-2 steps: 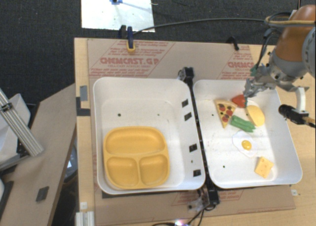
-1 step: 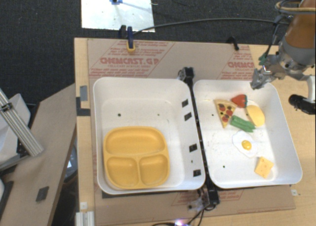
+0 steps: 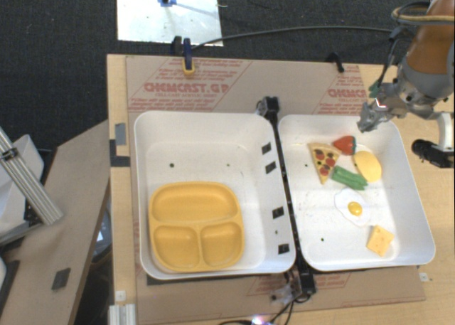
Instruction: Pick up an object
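The gripper [image 3: 371, 119] hangs over the right bin's [image 3: 405, 245] far rim, grip state I cannot tell, while the pizza slice [image 3: 323, 160], tomato [image 3: 345, 144], lemon [image 3: 367, 166] and green pepper [image 3: 348, 177] crowd together, so a descent risks nudging neighbours or pinching two.

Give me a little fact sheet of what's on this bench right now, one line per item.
left bin: holds a yellow divided tray
right bin: holds toy food
pizza slice: near the bin's far side
red piece: beside the pizza
lemon: right of the pizza
green vegetable: below the lemon
fried egg: middle
cheese: near corner
gripper: above the right bin's far edge, holding nothing
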`<action>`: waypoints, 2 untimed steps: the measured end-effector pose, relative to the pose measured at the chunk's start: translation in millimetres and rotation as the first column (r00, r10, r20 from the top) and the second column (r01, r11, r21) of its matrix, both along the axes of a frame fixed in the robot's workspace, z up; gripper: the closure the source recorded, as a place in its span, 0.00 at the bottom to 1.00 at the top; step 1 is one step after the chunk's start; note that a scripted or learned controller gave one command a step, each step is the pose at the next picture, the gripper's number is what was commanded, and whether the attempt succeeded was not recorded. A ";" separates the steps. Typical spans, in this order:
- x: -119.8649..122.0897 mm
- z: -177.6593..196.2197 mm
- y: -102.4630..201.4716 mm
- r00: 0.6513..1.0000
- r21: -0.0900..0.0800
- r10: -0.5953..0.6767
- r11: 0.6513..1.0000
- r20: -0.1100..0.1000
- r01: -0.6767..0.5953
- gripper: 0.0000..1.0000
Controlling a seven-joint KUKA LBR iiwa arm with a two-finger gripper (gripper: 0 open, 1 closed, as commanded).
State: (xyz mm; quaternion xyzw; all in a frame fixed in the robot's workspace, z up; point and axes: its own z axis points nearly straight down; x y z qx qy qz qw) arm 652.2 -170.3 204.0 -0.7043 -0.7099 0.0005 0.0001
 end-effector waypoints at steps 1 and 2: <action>-25.4 8.3 42.4 1.000 0.002 0.001 1.000 -0.001 -0.001 1.00; -53.9 7.6 85.6 1.000 0.003 0.001 1.000 -0.003 -0.001 1.00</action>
